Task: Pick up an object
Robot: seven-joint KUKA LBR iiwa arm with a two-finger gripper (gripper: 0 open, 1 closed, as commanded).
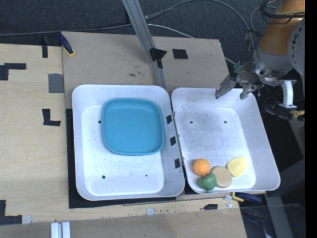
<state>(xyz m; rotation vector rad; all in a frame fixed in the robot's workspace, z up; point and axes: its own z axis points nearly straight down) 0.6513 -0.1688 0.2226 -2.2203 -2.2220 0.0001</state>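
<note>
Gripper (232, 91) spread and empty over the right bin's (218, 128) far edge. Orange ball (201, 166) clustered at the near edge beside green, tan and yellow pieces. Best approached vertically, fingers straddling one piece only.

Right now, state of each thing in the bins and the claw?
Claw: open, holding nothing, over the right bin's far edge.
Blue plate: flat in the left bin.
Orange ball: in the right bin, near corner, touching the green ball.
Green ball: against the tan piece.
Tan piece: between green ball and yellow piece.
Yellow piece: beside the tan piece.
</note>
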